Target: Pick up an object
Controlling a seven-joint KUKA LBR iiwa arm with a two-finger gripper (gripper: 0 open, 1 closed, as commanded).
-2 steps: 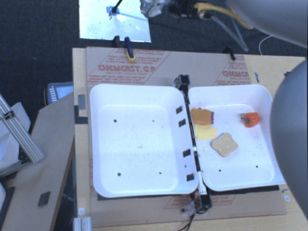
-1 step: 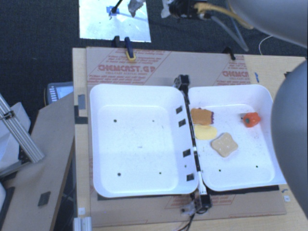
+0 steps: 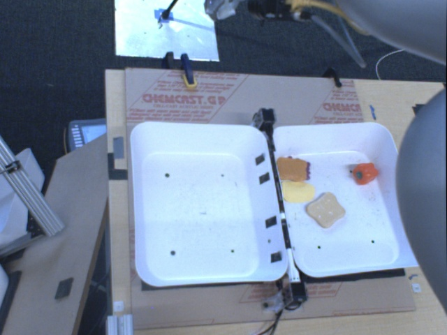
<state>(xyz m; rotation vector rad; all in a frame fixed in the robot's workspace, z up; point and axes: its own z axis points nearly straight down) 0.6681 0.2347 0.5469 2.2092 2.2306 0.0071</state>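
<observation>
Four small objects lie in the right bin [image 3: 380, 142]. An orange-brown piece with a purple edge [image 3: 293, 168] rests near the bin's left wall, and just below it lies a flat yellow piece [image 3: 299, 192]. A tan toast-shaped slice [image 3: 325, 210] sits near the bin's middle. At the right is a red-orange object [image 3: 363, 174]. My gripper [image 3: 225, 2] hangs high at the top of the view, beyond the back of the bins and far from all the objects.
The left bin [image 3: 140, 187] adjoins the right one along a clipped seam [image 3: 276, 208]. Both stand on a cardboard sheet [image 3: 230, 93]. The arm's grey body [image 3: 422, 208] looms over the right edge. A metal plate [image 3: 164, 19] lies at the back.
</observation>
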